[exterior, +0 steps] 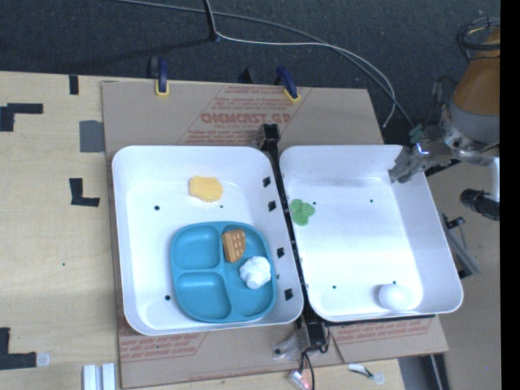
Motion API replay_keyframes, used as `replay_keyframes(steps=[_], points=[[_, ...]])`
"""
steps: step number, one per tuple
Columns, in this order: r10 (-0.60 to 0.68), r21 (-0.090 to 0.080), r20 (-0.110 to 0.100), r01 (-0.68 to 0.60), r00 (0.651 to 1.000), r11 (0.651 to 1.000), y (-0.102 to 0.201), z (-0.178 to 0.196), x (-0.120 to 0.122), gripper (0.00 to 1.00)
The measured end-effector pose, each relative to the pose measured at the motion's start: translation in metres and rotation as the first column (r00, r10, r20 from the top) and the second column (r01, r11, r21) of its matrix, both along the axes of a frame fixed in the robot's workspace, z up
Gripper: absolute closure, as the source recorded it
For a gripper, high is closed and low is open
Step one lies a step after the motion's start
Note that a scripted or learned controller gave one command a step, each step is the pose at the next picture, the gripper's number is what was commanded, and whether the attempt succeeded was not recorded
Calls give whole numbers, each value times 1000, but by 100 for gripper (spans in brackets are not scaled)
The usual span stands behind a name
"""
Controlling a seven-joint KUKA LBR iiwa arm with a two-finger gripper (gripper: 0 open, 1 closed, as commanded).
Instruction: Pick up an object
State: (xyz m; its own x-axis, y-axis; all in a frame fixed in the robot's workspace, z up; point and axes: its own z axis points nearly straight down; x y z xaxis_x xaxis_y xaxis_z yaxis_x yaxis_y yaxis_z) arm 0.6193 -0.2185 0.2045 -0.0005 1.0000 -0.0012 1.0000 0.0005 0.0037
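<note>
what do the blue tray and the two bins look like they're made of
Blue tray: likely moulded plastic, smooth, matte to slightly glossy, with rounded compartment walls. Left bin and right bin: probably thin white plastic with a faint sheen, rounded corners and a curled rim.

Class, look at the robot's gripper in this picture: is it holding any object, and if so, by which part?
Nothing is seen held. The gripper sits at the right bin's upper right rim, apart from the green object and the white ball.

bins [357,218]: white smooth plastic, slightly glossy | tray [195,295]: blue smooth plastic | sheet under bins [236,116]: matt brown cardboard | bench [41,234]: pale matt wood | clamps [162,75]: blue-yellow plastic
</note>
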Motion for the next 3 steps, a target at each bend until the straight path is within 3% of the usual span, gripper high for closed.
replay_keyframes(steps=[3], points=[[4, 2, -3, -4, 1000, 1000, 151, 12, -37, 100]])
